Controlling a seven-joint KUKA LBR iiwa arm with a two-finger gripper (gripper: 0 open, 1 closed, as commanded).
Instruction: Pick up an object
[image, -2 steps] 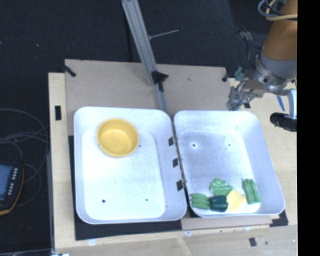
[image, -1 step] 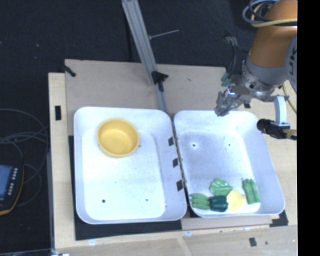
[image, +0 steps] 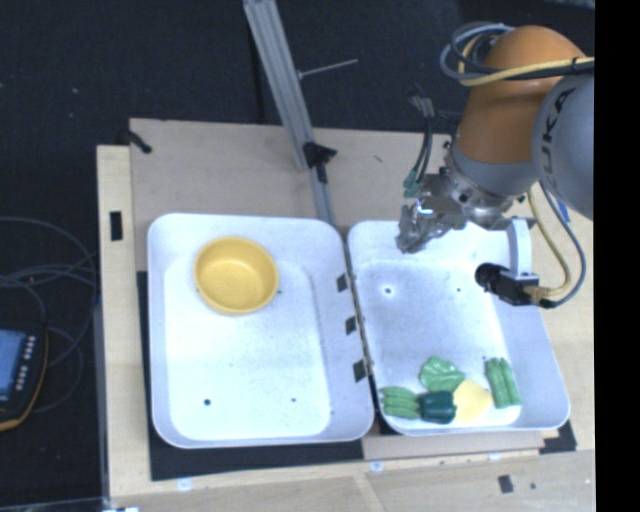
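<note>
Two shallow white bins sit side by side on the bench, the left bin (image: 180, 400) and the right bin (image: 400, 310), their inner edges touching along the middle. The arm (image: 520, 100) comes in from about two o'clock, its orange band above the wrist, and ends in the gripper (image: 413, 237), which hangs over the far rim of the right bin, at the bin's eleven o'clock corner. Nothing lies between the gripper's tips, and whether they stand wide or narrow cannot be told from this angle. A dark fitting with a cable (image: 505, 283) juts out at the arm's side, over the right bin's two o'clock edge. The things to be picked all lie clustered at the right bin's near end, around six o'clock, well apart from the gripper: a light green leafy piece (image: 440, 374) at the top of the cluster, a green pod-like piece (image: 399, 401) toward seven o'clock, a dark green block (image: 436, 407) just beside it, a yellow rounded piece (image: 472, 401) touching the block on its right, and a green ridged stick (image: 502, 382) toward five o'clock, lying near the bin's wall. In the left bin a yellow bowl (image: 236, 275) stands upright at that bin's eleven o'clock. A grey metal rail (image: 285, 90) slants down from twelve o'clock to the far edge where the bins meet.
</note>
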